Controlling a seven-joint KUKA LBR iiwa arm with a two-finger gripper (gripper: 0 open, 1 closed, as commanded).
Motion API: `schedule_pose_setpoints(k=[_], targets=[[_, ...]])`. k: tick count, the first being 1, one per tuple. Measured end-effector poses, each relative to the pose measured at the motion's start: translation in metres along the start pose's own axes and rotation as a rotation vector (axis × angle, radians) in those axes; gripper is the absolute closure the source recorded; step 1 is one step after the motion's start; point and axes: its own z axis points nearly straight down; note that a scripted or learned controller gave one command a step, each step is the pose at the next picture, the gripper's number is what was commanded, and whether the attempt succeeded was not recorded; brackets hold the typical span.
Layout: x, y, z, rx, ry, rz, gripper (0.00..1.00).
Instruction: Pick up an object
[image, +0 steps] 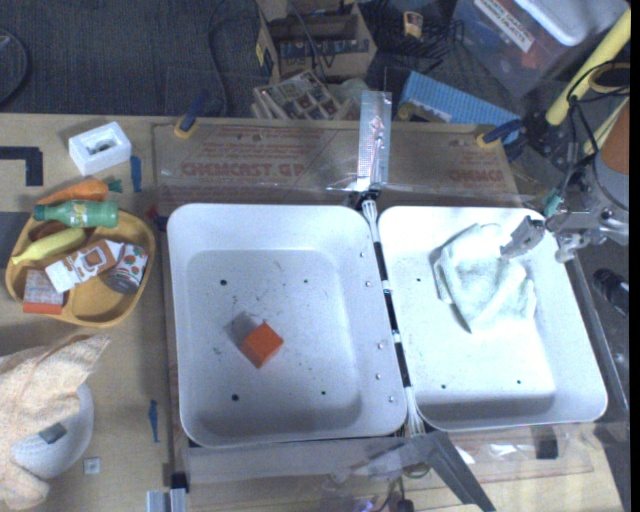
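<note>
Two white bins sit side by side; in the right bin (570, 390), the gripper (522, 238) pinches a crumpled white cloth (482, 282) at its upper right corner.

Orange block (263, 344) in left bin (200, 240), white cloth (485, 285) in right bin (570, 400), gripper (530, 238) at cloth's edge

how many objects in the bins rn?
2. An orange block sits in the left bin, near its middle. A crumpled white cloth lies in the right bin, upper part. Something small could be hidden under the cloth.
</note>
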Motion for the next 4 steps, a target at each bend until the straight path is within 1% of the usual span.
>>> schedule_pose_setpoints(k=[1, 2, 3, 4], targets=[[0.033, 0.008, 0.121, -0.007, -0.003, -0.033, 0.00], [0.088, -0.005, 0.125, -0.017, -0.006, -0.196, 0.00], [0.088, 0.042, 0.125, -0.015, -0.006, -0.286, 0.00], [0.058, 0.060, 0.089, -0.005, -0.003, -0.295, 0.00]])
